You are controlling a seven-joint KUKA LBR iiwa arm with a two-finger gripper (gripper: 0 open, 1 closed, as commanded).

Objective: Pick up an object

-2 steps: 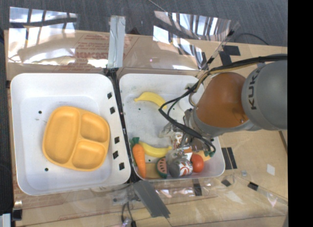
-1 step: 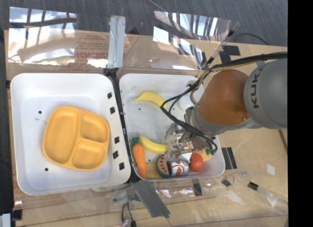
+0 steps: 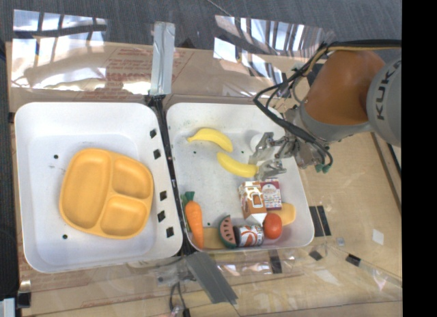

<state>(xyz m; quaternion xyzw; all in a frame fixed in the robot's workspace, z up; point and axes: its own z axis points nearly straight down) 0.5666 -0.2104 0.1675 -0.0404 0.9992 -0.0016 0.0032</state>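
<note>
My gripper (image 3: pixel 265 156) hangs low over the right bin (image 3: pixel 179 126), in its right half, with its fingers open. It sits just at the right end of a yellow banana (image 3: pixel 235 165), which lies flat on the bin floor; nothing is between the fingers. A second banana (image 3: pixel 210 138) lies further up and to the left. Below the gripper stands a small brown and red carton (image 3: pixel 261 196).
Along the right bin's near edge lie a carrot (image 3: pixel 194 220), a watermelon slice (image 3: pixel 227 232), a can (image 3: pixel 249 235) and a red tomato (image 3: pixel 272 225). The left bin (image 3: pixel 34 124) holds a yellow divided plate (image 3: pixel 106 191). The arm's cables loop above the wrist.
</note>
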